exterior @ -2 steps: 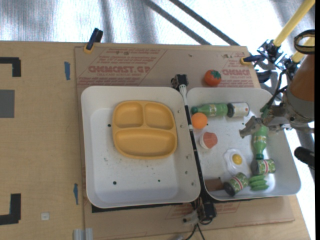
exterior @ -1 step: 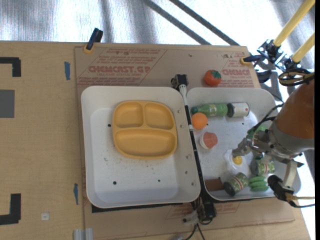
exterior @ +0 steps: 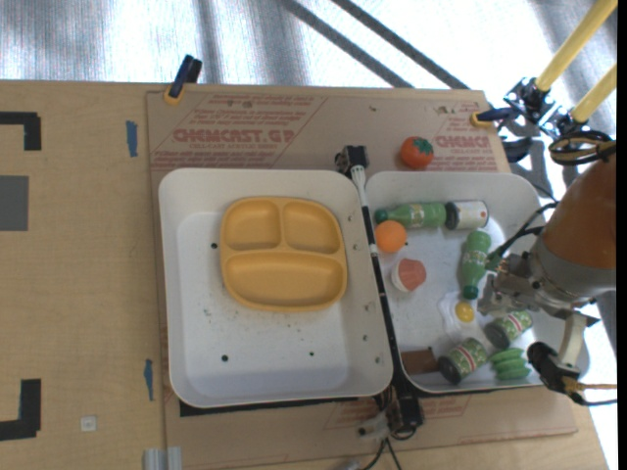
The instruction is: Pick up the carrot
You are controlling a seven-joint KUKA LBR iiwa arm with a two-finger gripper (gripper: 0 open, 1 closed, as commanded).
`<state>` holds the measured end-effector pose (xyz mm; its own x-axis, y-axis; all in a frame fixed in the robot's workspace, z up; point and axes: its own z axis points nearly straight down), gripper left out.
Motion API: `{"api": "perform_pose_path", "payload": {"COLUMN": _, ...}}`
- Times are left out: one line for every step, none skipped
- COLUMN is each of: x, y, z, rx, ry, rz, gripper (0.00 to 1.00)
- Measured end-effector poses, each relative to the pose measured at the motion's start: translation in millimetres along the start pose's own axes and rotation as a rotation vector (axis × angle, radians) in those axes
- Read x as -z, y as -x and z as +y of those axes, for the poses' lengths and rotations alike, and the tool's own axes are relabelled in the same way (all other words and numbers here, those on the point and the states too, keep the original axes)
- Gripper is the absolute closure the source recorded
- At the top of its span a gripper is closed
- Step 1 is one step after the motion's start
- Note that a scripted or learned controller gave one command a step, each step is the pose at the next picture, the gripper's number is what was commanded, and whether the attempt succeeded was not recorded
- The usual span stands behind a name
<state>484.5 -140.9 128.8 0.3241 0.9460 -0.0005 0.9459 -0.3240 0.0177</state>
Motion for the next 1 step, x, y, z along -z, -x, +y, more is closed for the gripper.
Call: {"api": "perform_pose_path", "payload": {"x": 57.7, "y": -43.1, "z": -18.9, "rx": -0.384, "ry": -0.018, "rz": -0.002, "gripper": 1.0}}
